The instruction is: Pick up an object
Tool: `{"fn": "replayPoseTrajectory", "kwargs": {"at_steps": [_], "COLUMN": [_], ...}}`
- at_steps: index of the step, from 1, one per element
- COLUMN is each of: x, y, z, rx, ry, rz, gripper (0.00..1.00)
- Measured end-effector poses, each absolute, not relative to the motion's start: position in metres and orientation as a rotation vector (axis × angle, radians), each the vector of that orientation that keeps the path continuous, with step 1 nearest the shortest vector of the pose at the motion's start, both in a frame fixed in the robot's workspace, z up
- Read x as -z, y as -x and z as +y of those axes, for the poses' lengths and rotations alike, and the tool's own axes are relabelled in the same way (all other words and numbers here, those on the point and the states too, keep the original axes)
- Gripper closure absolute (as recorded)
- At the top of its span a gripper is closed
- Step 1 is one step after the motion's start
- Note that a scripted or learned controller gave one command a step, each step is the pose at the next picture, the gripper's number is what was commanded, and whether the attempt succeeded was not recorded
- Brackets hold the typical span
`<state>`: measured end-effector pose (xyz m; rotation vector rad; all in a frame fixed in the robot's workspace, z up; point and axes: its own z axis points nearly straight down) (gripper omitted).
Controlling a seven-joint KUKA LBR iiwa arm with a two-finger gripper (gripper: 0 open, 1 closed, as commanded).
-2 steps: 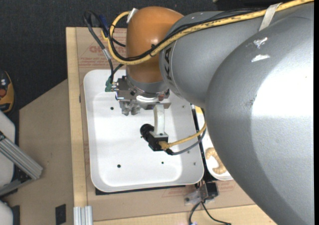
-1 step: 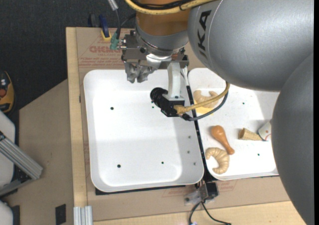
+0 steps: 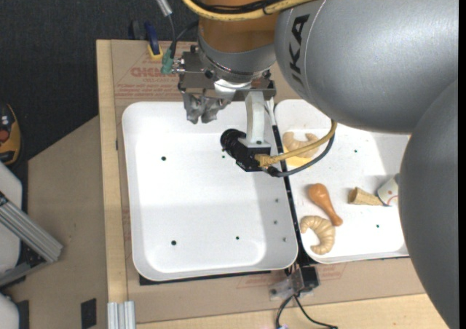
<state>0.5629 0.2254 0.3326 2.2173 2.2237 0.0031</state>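
Arm (image 3: 349, 36): grey with orange band, entering from the right, covering the upper right of the scene and part of the right bin. Counter (image 3: 113, 175): brown board carrying two shallow white bins side by side. Left bin (image 3: 196, 226): bare white floor with a few small dark dots, nothing to pick inside as far as visible. Right bin (image 3: 357, 251): holding the candidate objects, namely a croissant (image 3: 319, 233) near the front edge, a drumstick-shaped toy (image 3: 323, 200) just behind it, a cone-shaped piece (image 3: 364, 196) to its right, a pale curved piece (image 3: 300, 140) at the back partly hidden behind cables, and a small white item (image 3: 389, 191) half hidden under the arm. Gripper (image 3: 202, 111): hanging over the back edge of the left bin, well apart from every object in the right bin; fingers close together, nothing between them. Black fitting with yellow cable (image 3: 244, 151): dangling below the wrist over the divide between the bins. Task status, as a judgement: no object grasped, none lifted; pick not yet begun. Remaining: travel over the right bin, choose an object, descend, close, lift.
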Motion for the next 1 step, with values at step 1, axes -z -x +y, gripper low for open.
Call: {"fn": "replayPoseTrajectory", "kwargs": {"at_steps": [1], "x": [-0.3429], "y": [-0.5631], "z": [0.2263], "rx": [-0.006], "ry": [-2.215], "rz": [2.224], "gripper": [1.0]}}
